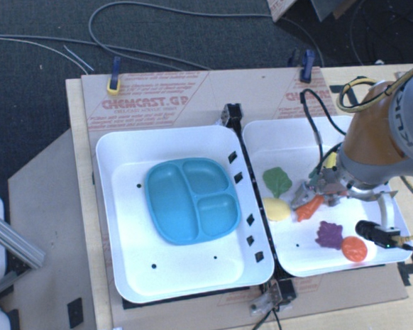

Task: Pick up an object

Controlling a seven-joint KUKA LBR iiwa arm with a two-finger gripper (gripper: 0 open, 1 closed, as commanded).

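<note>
My arm (379,136) reaches in from the right over the right bin (300,264), and my hand (321,191) hangs low near the bin's middle. Whether it is apart or together I cannot tell; the wrist hides too much of it. An orange piece (309,208) lies right at my hand, touching or nearly so, but I cannot see it gripped.

Just left of that sits a pale yellow piece (276,208), close to the wall between the bins. A green piece (277,181) lies behind it, near the same wall. Toward the front of the bin a purple piece (329,235) lies just beside a round orange-red ball (354,249), the two nearly touching. A bit of yellow (330,162) peeks out by my wrist.

The left bin (130,273) holds a blue tray (192,199) with three compartments, lying flat around its middle. Both bins stand side by side on the bench (152,101).
</note>
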